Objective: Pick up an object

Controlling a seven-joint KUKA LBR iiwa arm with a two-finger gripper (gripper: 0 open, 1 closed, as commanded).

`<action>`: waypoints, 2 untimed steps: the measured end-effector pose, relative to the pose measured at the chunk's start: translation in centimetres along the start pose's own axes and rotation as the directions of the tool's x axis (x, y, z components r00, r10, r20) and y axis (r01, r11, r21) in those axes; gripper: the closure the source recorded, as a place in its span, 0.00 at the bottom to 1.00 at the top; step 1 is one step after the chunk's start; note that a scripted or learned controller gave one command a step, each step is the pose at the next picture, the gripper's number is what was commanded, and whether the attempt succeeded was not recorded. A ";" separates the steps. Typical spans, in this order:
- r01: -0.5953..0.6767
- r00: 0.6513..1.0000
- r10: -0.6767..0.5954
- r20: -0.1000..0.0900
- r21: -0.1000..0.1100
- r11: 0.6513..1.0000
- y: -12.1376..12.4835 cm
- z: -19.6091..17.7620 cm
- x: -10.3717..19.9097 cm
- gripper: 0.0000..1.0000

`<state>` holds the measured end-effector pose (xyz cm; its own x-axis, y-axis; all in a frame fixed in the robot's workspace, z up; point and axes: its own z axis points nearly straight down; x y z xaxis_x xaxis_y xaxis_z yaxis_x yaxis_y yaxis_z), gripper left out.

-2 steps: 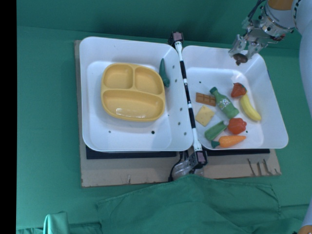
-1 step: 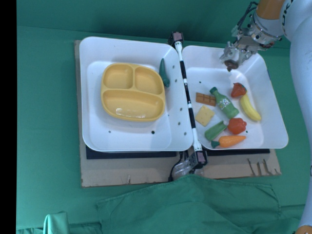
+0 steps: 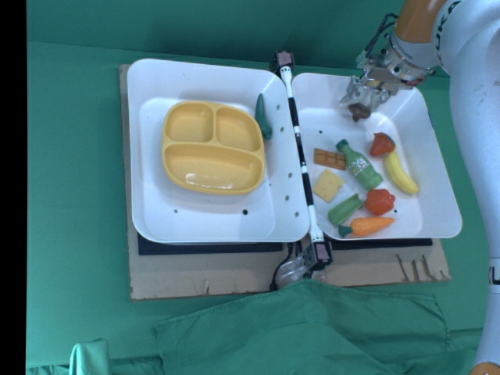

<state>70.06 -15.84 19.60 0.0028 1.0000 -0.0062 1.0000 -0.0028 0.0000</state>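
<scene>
gripper: up at about 1 o'clock of the frame, over the far end of the right bin, pinched on a small dark brownish thing sitting right between the fingertips
small dark brownish thing: looks lifted clear of the bin floor, though hard to swear to from this angle; too small and dark to name, kinda lumpy and rounded
progress: grab looks made, lift seemingly underway or done; what's left is basically just not dropping it
rest of right bin: toy food around 4 o'clock from the gripper, well apart from it. Strawberry, banana, green bottle, waffle piece, cheese square, cucumber, red pepper, carrot
left bin: over at 9 o'clock, yellow divided plate with a dark green pepper-ish thing just beside its 2 o'clock corner
</scene>
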 end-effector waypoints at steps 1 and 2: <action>-0.001 1.000 0.001 0.001 0.003 1.000 0.0 0.9 0.3 1.00; 0.002 1.000 -0.002 -0.003 -0.009 1.000 0.1 -2.1 4.3 1.00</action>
<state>70.17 -11.53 21.71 0.0003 1.0000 -0.0031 1.0000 -0.0003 0.0085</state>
